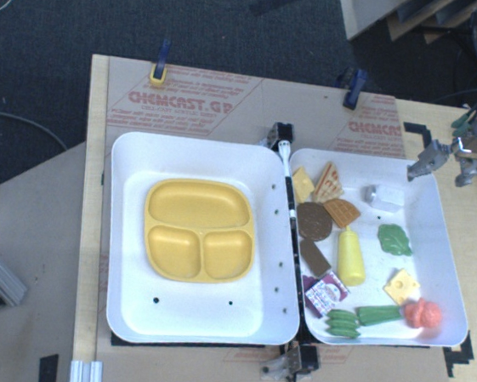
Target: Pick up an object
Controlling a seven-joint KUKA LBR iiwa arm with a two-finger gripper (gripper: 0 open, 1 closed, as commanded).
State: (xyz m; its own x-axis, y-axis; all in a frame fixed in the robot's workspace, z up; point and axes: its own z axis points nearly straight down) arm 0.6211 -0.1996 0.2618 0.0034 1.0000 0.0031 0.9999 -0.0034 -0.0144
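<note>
My gripper (445, 167) hangs over the far right corner of the right bin (450, 268), open with nothing between its fingers (421, 165). Toy food lies in that bin. A small white piece (383, 195) and a green leaf (396, 239) lie nearest the gripper. A cheese wedge (302, 183), a waffle (329, 181), a brown disc (313, 222) and a yellow bottle (351, 255) sit further left. At the front lie a holed cheese slice (402, 287), a red fruit (423, 314), a green cucumber (378, 314), a pea pod (341, 323) and a purple packet (324, 293).
The left bin (121, 241) holds a yellow divided plate (200, 229). Both bins rest on a cardboard sheet (189, 99) held by a yellow-tipped clamp (160, 64) and a blue clamp (353, 88) at the back. A black bracket (281, 134) sits between the bins at their far edge.
</note>
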